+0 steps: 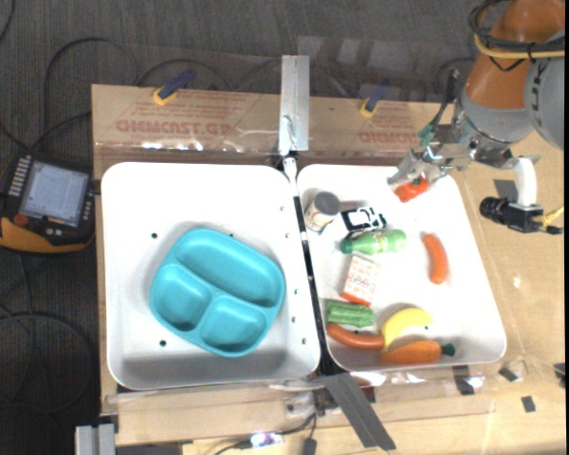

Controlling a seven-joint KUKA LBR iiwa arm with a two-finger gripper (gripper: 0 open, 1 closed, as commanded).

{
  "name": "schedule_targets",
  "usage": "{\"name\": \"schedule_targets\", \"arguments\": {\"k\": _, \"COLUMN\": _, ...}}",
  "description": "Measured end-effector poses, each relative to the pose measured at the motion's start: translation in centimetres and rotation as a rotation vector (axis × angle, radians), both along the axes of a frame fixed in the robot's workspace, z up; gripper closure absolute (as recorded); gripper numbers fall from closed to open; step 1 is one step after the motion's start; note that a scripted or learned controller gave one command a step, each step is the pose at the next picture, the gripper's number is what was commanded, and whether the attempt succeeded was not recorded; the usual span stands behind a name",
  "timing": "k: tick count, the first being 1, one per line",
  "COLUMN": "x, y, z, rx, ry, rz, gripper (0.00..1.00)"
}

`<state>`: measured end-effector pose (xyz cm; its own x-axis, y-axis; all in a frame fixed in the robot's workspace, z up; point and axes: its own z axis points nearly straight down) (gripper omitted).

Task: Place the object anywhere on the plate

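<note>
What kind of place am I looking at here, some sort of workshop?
Most likely a robotics lab test bench. A robot arm's gripper hangs over two white bins, one holding a blue plate, the other toy food; a control pendant and cables lie on the carpet.

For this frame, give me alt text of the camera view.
The gripper holds a small red item between its fingers above the right bin's far corner. That bin holds toy foods; the left bin holds a blue plate.
</note>
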<state>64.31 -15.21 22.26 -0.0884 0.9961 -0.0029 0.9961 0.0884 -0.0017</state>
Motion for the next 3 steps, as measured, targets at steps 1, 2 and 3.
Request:
{"name": "schedule_targets", "arguments": {"k": 1, "x": -5.6, "y": 9.7, "z": 5.6, "rx": 0.003, "ry": 0.000, "rz": 0.095, "gripper": 1.00}}
{"name": "schedule_targets", "arguments": {"k": 2, "x": -10.5, "y": 20.1, "z": -1.2, "rx": 0.003, "ry": 0.004, "rz": 0.176, "gripper": 1.00}}
{"name": "schedule_targets", "arguments": {"k": 3, "x": -10.4, "y": 20.1, "z": -1.2, "rx": 0.003, "ry": 0.003, "rz": 0.176, "gripper": 0.00}}
